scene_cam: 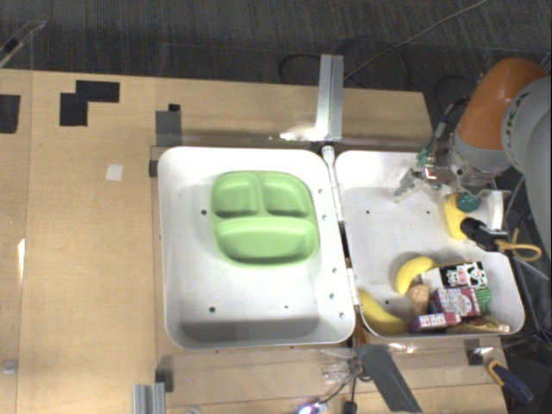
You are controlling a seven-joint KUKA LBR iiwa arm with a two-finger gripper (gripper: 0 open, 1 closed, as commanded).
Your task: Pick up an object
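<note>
The arm point(517, 119) is a thick, rounded grey limb with a broad orange band point(492, 102) wrapped around it above the wrist, smooth and glossy under the light. Below the band the wrist narrows into a grey and silver metal block. At the nine o'clock side of that block sits the gripper point(414, 179), pale metallic, slim and angular, with small teal-green fittings near its base. Thin dark cables run along the wrist's upper side toward the band.
</note>
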